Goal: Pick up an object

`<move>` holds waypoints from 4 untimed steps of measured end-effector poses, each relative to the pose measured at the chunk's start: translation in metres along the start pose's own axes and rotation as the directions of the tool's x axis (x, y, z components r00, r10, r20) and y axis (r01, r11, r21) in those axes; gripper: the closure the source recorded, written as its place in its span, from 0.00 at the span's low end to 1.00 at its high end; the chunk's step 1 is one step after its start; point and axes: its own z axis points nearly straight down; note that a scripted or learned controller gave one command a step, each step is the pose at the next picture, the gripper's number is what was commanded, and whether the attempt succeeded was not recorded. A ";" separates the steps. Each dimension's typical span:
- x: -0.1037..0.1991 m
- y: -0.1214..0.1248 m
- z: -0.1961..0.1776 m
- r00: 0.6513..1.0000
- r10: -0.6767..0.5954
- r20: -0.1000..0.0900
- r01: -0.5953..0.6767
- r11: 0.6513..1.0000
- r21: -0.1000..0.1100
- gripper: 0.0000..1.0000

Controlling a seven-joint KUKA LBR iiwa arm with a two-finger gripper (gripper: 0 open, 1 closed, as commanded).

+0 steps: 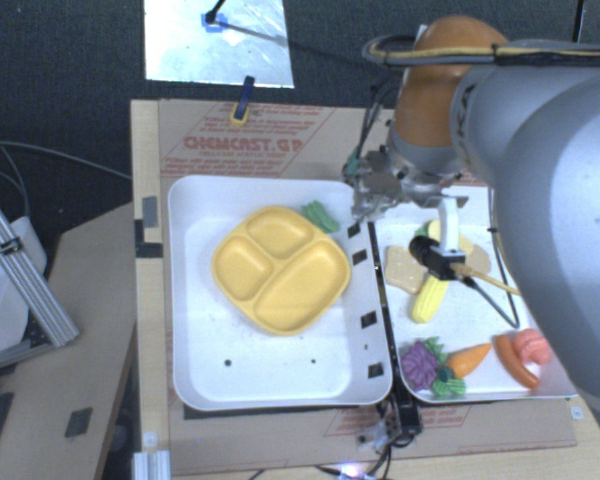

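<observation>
Nothing shows between the jaws, and from this angle I cannot tell whether they are open or closed. The nearest thing to them is a small green piece point(319, 215), leafy-looking and dark green, lying in the left bin point(195, 368) near its far right corner and touching the far rim of the yellow plate point(280, 268). The gripper point(368, 200) hangs just right of that piece, over the far end of the divide where the two bins meet, and I can't make out whether it touches either rim. The plate is a rounded three-compartment one, set at an angle in the middle of the left bin, with bare white floor nearer the camera. Across the divide, the right bin point(460, 313) holds the rest. A tan slab point(402, 268) lies by the divide, with a corn cob point(429, 298) beside it pointing toward the near edge. Purple grapes point(422, 360) sit in the near corner, with a carrot point(468, 358) just to their right. A pink and orange piece point(523, 353) lies beyond the carrot, under the arm's bulk. Both bins rest on a cardboard sheet point(240, 143) with red lettering on the bench. A blue and yellow tool point(243, 101) lies at the cardboard's far edge, just below a shiny sheet point(220, 23).
</observation>
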 end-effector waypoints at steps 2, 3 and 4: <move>0.065 -0.049 0.011 1.000 0.006 -0.001 -0.006 1.000 0.005 0.00; 0.073 -0.004 0.084 1.000 0.005 -0.001 -0.005 1.000 0.006 0.00; -0.002 0.041 0.007 1.000 0.014 0.001 -0.014 1.000 -0.005 0.00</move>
